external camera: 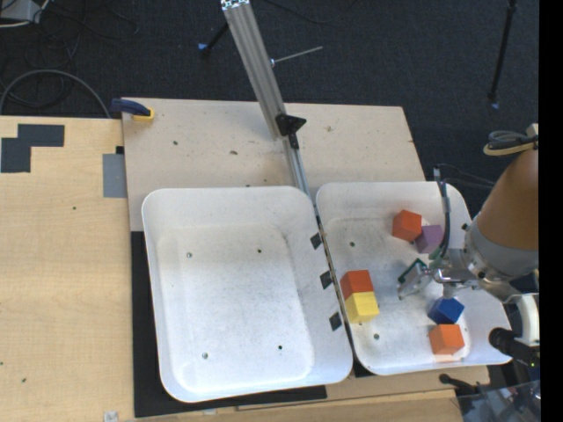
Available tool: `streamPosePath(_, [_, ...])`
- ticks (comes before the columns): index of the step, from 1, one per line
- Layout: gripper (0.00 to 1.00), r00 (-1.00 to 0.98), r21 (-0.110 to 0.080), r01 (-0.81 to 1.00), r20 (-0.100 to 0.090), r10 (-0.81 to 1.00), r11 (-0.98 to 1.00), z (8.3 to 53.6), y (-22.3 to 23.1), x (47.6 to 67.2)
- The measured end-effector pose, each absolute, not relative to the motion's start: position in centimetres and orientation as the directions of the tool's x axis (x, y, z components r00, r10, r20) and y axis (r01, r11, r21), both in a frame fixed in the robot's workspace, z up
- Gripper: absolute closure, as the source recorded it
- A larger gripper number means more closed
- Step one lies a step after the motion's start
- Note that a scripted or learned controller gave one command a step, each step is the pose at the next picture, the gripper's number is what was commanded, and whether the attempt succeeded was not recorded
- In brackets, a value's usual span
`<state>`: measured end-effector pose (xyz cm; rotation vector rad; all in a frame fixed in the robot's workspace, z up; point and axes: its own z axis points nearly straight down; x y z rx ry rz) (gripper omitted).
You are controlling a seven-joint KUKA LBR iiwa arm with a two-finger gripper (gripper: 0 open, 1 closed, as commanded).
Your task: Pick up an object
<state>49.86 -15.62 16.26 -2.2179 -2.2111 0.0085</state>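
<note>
Pale wood is your bench (220, 139), on dark carpet (396, 42), bearing a left bin (176, 236) and a right bin (369, 205). Your right bin holds two orange cubes (406, 225) (447, 338), a purple block (431, 236), an orange-and-yellow block (359, 294) and a blue cube (447, 309). Your gripper (413, 278) hangs spread apart over bare bin floor, grasping nothing, between the purple block and the blue cube.

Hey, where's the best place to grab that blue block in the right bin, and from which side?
Probably from straight above, closing on two opposite flat faces of the blue block. It sits apart from the orange block below it, leaving the gripper finger room.
</note>
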Motion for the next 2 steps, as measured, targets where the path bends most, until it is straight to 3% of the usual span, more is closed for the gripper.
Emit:
streamPosePath(1, [0.00,-0.008,0.000,1.000,0.004,1.000,0.008,19.11,-7.12,53.18])
streamPosePath(2, [0.00,0.000,-0.003,1.000,0.001,1.000,0.000,19.00,-7.56,53.02])
